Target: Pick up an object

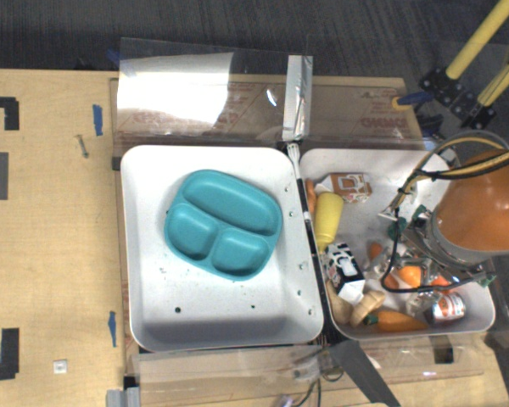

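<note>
Arm's orange wrist band [483, 210] above the right bin [356, 161]; gripper state cannot be told. Yellow bottle [327, 217] and other small objects in that bin; teal divided plate [223, 223] in the left bin [144, 253]

My bench [51, 253]: matt, wood-toned board. Both bins [153, 312]: smooth white plastic, slight sheen. Teal divided plate [223, 223]: glossy plastic. Yellow bottle [327, 217]: smooth plastic. Can [447, 308]: shiny metal.
</note>
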Robot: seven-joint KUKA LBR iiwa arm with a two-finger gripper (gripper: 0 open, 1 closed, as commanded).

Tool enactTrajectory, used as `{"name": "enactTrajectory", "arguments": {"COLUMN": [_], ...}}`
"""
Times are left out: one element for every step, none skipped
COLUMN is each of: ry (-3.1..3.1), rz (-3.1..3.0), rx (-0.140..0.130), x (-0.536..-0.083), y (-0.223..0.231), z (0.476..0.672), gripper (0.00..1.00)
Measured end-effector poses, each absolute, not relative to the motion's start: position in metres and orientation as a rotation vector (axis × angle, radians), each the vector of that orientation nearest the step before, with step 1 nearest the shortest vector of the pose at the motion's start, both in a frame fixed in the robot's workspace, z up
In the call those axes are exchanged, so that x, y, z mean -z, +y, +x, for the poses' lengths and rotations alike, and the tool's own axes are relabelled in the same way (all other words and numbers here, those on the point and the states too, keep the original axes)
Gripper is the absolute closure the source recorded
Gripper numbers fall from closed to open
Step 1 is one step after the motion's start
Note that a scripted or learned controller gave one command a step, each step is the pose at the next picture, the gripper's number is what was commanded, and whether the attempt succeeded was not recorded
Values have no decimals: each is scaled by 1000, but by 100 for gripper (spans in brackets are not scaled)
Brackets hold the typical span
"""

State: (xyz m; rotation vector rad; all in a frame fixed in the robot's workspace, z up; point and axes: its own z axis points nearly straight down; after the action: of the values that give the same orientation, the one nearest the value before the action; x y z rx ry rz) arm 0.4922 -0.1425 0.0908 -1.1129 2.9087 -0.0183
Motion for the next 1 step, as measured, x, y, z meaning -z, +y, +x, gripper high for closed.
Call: {"name": "enactTrajectory", "arguments": {"ry": [2902], "rz": [-1116], "rx": [19], "x": [-102], "y": [-140], "z": [494], "gripper": [100]}}
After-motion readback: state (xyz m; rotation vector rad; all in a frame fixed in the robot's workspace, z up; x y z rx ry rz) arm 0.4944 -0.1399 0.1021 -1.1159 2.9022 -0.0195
